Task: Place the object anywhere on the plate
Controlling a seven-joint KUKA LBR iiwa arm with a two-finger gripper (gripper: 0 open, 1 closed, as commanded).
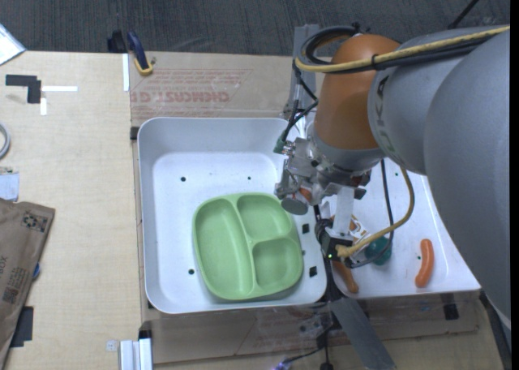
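- Right now I see the claw (302, 196) hanging over the dividing wall between the two bins, just beside the green plate's (246, 244) right edge; I cannot tell from here how it is set, or whether anything sits in it.
- Candidate objects lie in the right bin (454, 279): an orange sausage-like piece (424, 263) near the bin's right edge, a teal item (378, 253), and another orange piece (347, 278) at the front-left corner.
- I judge the cable (395, 218) looping low over that bin could snag or nudge those items.
- A release this close to the plate's rim risks the object rolling off into the left bin (162, 198).
- The arm hides the wrist, so a missed grab would go unnoticed.
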